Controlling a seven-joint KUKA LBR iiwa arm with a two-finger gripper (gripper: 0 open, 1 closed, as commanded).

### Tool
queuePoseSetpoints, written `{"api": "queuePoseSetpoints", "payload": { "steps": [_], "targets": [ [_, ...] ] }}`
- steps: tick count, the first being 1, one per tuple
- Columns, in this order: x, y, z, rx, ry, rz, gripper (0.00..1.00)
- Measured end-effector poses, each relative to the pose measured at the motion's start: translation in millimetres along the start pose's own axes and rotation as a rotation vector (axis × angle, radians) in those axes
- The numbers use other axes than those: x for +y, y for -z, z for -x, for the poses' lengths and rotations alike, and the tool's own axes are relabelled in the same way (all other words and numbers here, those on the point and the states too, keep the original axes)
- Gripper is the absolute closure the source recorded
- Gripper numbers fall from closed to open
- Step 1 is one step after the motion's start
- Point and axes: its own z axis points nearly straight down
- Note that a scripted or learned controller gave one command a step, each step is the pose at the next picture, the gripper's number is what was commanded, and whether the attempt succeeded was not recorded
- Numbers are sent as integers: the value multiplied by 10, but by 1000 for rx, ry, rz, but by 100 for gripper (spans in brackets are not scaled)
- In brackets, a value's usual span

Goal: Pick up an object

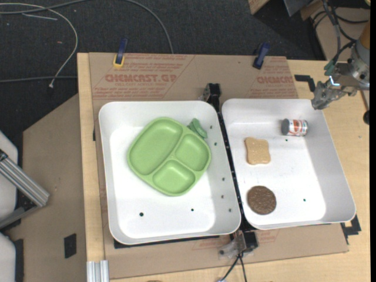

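The right bin [329, 175] holds a small can [294, 127] lying on its side near the back, a tan slice of toast [257, 151] in the middle, and a round brown patty [261, 200] toward the front. My gripper [324, 97] hangs at the bin's back right corner, up and to the right of the can, with nothing seen between its fingers. In the left bin [117, 204] lies a green divided plate [169, 155] with a small green piece [198, 128] at its upper right edge.
Both bins rest on a cardboard sheet [176, 72] held by blue clamps [121, 51] at the back. A black bracket [212, 91] sits between the bins at the back. Cables and boxes lie beyond the bench.
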Motion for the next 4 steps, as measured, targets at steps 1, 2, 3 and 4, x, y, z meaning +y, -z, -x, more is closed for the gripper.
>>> {"api": "queuePoseSetpoints", "payload": {
  "steps": [1, 2, 3, 4],
  "targets": [
    [26, -135, -551, 6, 5, -10, 100],
    [-36, -138, -1188, 7, 5, -10, 100],
    [-65, -269, -1703, 5, 4, -11, 100],
    [-42, -359, -2179, 5, 4, -12, 100]
  ]
}}
